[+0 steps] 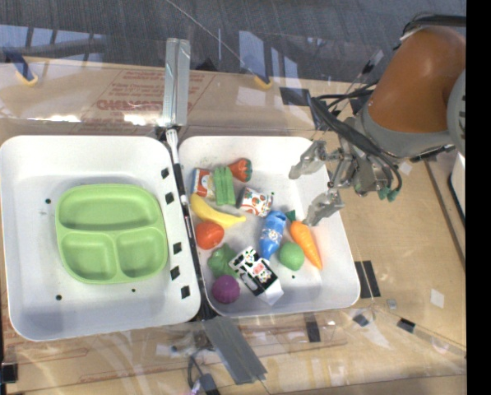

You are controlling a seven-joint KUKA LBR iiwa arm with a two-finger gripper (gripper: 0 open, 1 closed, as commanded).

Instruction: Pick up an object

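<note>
My gripper (pixel 314 186) hovers over the right side of the right bin (pixel 335 262), its two grey fingers spread open with nothing between them. One fingertip (pixel 301 166) sits higher, the other (pixel 321 209) hangs just above the orange carrot (pixel 306 242). Below and left of the gripper lies a pile of toy food: a blue bottle (pixel 271 232), a yellow banana (pixel 212 212), a green ball (pixel 291 257), a red tomato (pixel 209 235), a purple ball (pixel 224 288), a black-and-white carton (pixel 256 270), a strawberry (pixel 241 169) and a green block (pixel 224 185).
The left bin (pixel 23 245) holds a green divided plate (pixel 111 232). A metal bar (pixel 176 81) stands behind the seam between the bins. The arm's orange band (pixel 414 76) looms at the upper right, with cables trailing near the wrist.
</note>
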